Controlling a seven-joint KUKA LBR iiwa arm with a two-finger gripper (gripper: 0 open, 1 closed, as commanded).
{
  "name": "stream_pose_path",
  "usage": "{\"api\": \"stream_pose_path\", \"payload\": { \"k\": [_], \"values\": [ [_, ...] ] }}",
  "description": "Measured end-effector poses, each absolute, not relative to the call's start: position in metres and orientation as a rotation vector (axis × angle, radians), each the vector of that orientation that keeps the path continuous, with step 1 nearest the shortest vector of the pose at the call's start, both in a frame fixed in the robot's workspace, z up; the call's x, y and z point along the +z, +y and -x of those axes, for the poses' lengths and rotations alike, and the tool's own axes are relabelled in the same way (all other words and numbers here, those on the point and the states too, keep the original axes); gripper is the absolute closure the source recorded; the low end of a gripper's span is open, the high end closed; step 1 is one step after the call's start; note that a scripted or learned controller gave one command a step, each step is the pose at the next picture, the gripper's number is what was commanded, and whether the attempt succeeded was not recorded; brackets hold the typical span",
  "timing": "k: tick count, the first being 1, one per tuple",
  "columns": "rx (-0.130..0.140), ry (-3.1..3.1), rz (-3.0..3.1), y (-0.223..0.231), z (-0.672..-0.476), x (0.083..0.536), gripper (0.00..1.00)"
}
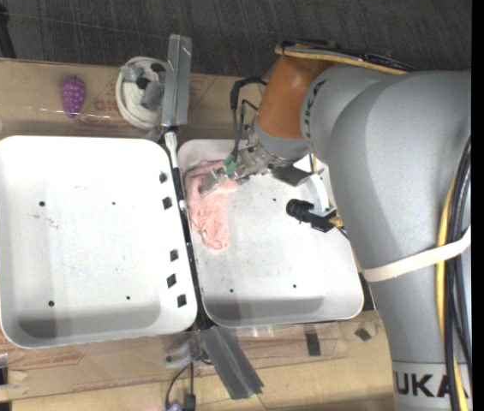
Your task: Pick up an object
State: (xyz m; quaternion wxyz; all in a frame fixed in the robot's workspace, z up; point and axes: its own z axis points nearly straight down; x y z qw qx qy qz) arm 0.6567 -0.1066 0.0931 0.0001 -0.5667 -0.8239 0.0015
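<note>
Gripper (227, 173) sits at pink cloth (208, 210) top edge in right bin (310, 306); cannot tell its state. Limp cloth may slip out.

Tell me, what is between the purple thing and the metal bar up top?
In the camera view, a coil of white cord sits on the bench between the purple thing and the metal bar.

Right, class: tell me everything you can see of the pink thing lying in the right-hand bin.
The pink thing looks soft and crumpled, like cloth or a limp toy, pale pink with lighter patches. It lies flat and stretched along the left wall of the right bin, in its upper half. The gripper sits at its upper end; whether it grips it cannot be told.
</note>
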Motion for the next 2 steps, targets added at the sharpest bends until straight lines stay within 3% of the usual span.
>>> {"api": "stream_pose_path", "payload": {
  "k": [1,2],
  "values": [
    [0.005,-2.498,1.903,-0.104,-0.562,0.092,0.0],
    [0.003,-2.508,1.892,-0.103,-0.657,0.093,0.0]
  ]
}}
